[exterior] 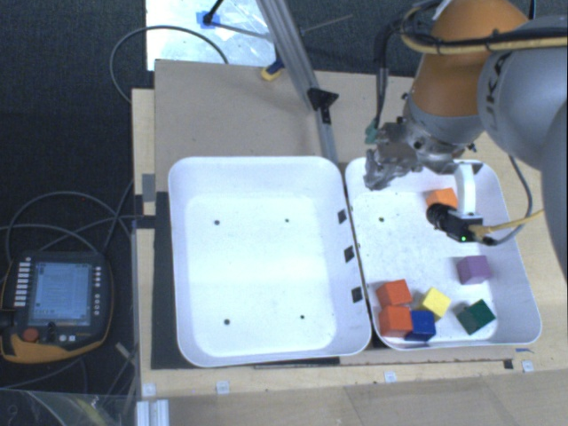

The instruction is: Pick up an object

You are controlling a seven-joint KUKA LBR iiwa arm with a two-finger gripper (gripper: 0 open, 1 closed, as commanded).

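The pincer [383, 169] was seen hanging over the far left part of the right bin [519, 264]; whether it was spread or pressed together could not be told. The blocks lay apart from it — an orange block [441, 199] just to its right, a purple block [473, 268] further along, and two orange blocks [395, 305], a yellow block [436, 302], a blue block [422, 323] and a green block [477, 316] were clustered at the near edge.

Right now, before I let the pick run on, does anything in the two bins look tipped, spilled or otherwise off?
Nothing stands out. The blocks all lie inside the right bin: orange blocks, yellow block and blue block clustered at its near edge, green block and purple block nearby. The gripper hangs over that bin's far corner.
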